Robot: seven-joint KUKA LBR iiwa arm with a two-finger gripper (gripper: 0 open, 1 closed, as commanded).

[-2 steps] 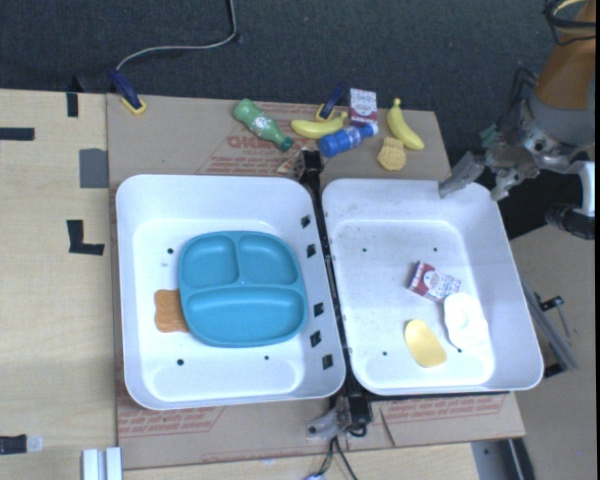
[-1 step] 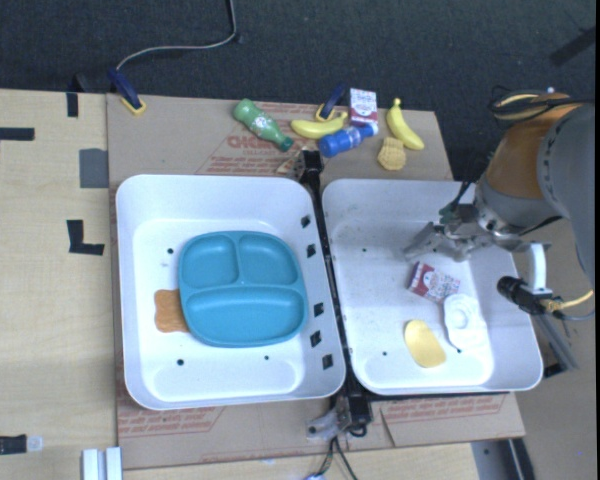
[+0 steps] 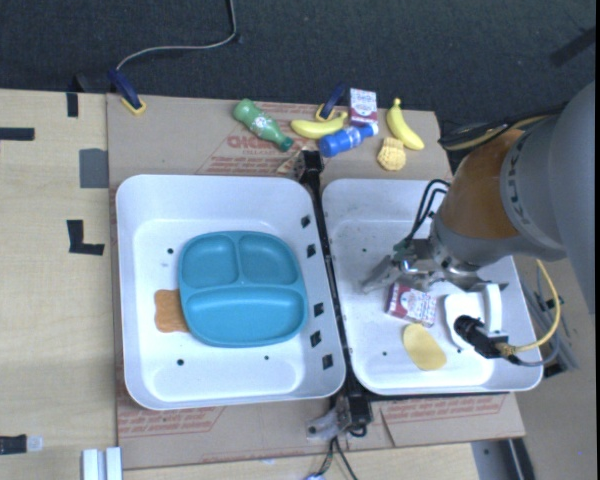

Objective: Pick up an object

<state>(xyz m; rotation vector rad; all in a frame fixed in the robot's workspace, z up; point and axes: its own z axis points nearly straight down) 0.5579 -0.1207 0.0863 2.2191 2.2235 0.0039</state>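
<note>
Gripper (image 3: pixel 398 270) is seen with fingers spread, poised just above the small packet (image 3: pixel 412 303), the yellow piece (image 3: pixel 424 348) lying beyond.

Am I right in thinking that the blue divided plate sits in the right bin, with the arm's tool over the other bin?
Not quite: the camera view shows the blue divided plate in the left bin, and the tool is over the right bin.

You can make out red printed lettering on the cardboard sheet (image 3: pixel 242 148) under the bins, but it is too blurred to read. The small pack (image 3: pixel 413 303) in the right bin and the small carton (image 3: pixel 363 104) beyond the bins carry printing, equally illegible.
</note>
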